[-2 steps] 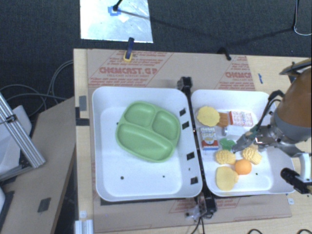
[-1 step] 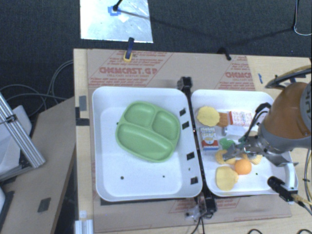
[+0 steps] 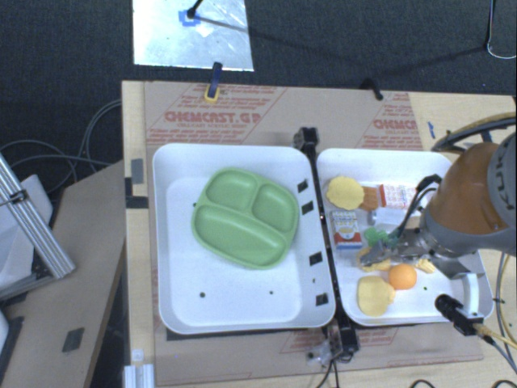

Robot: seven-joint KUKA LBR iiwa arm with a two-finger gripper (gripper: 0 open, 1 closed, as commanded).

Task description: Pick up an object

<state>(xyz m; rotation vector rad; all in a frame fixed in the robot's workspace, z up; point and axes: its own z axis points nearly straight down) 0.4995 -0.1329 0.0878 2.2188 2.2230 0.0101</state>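
1. We see two white bins side by side: the left bin (image 3: 174,297) holds a green divided plate (image 3: 245,217), lying flat near its centre.
2. The right bin (image 3: 380,158) holds the small objects. A yellow round piece (image 3: 345,191) sits at 11 o'clock in it, and a red-and-white carton (image 3: 393,196) lies just beside that, toward 1 o'clock.
3. A small blue-and-white box (image 3: 346,233) lies at 9 o'clock, with a green piece (image 3: 374,235) just to its 3 o'clock.
4. An orange ball (image 3: 402,277) lies at 5 o'clock, touching a pale yellow flat piece (image 3: 375,295) at its 7 o'clock.
5. The arm (image 3: 477,200) comes in from 3 o'clock. Its gripper (image 3: 388,253) hangs low over the clutter, just above the orange ball at its 11 o'clock.
6. We cannot tell how the gripper stands, nor whether it has anything.
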